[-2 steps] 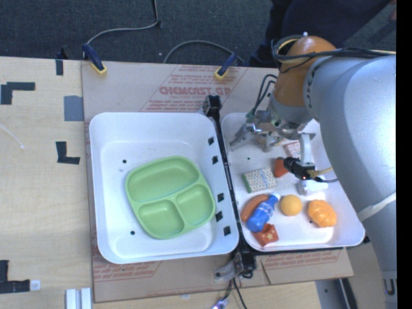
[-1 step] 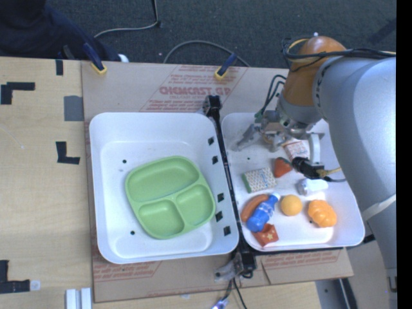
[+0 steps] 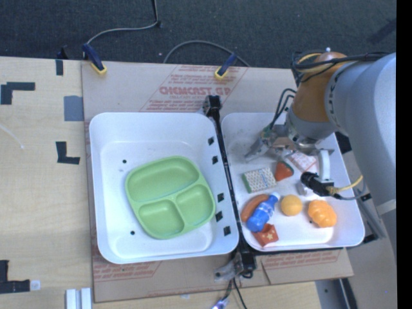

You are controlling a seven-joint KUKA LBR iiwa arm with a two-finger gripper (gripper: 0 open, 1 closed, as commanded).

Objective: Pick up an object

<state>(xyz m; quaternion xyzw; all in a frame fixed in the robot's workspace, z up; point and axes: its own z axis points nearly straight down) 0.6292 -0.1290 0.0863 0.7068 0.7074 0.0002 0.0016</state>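
Wooden counter (image 3: 38,192) surface is seen at the far left, marked with pieces of dark tape. A brown cardboard sheet (image 3: 187,92) with red printing is laid over the counter and is fastened at its far edge by two yellow-and-blue clamps (image 3: 95,62).

Two shallow white plastic bins are set side by side on the cardboard, touching along a shared edge. The left bin (image 3: 106,140) is occupied by a light green plastic plate (image 3: 169,196) with three compartments, lying flat near the bin's middle.

The right bin (image 3: 344,237) is loaded with several small objects. A flat green-and-white patterned square pad (image 3: 259,179) lies near the bin's middle. Toward the near edge, a blue plastic bottle (image 3: 260,215) rests against an orange curved piece (image 3: 250,206), with a small red block (image 3: 266,235) just beside them. A small red wedge-shaped piece (image 3: 283,170) lies just right of the pad. A round yellow fruit-shaped toy (image 3: 291,205) and an orange fruit-shaped toy (image 3: 322,214) are placed side by side, near each other.

The jaws (image 3: 265,143) are positioned low over the far part of the right bin, beyond the pad. The jaws are seen spread apart, with nothing between them. The grey arm (image 3: 367,102) with its orange band enters from the right.
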